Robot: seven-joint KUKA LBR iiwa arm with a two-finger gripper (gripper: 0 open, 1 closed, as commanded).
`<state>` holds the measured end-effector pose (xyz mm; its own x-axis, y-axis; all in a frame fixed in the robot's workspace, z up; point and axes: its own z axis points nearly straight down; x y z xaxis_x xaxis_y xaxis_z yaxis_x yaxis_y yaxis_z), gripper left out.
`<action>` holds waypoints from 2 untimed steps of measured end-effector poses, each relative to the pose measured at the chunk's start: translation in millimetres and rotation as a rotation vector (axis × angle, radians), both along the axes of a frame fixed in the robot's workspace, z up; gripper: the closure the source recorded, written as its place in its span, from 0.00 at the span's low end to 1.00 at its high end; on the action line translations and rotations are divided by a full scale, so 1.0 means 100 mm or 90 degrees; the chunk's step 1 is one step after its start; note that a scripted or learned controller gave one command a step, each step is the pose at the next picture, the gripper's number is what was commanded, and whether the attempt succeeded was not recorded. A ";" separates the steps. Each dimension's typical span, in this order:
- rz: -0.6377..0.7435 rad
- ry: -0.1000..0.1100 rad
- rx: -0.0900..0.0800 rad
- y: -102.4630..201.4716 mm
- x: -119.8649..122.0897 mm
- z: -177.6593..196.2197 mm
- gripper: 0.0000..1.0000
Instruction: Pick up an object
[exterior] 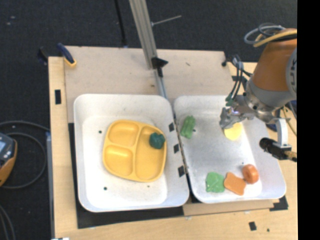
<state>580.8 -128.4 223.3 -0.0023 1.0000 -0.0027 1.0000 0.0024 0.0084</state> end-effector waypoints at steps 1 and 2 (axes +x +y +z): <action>0.001 0.000 0.000 0.09 0.01 0.58 1.00; 0.001 0.004 0.001 0.08 0.01 0.67 1.00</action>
<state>582.3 -120.5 290.4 -0.0047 1.0000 -0.0010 1.0000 0.0047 0.0027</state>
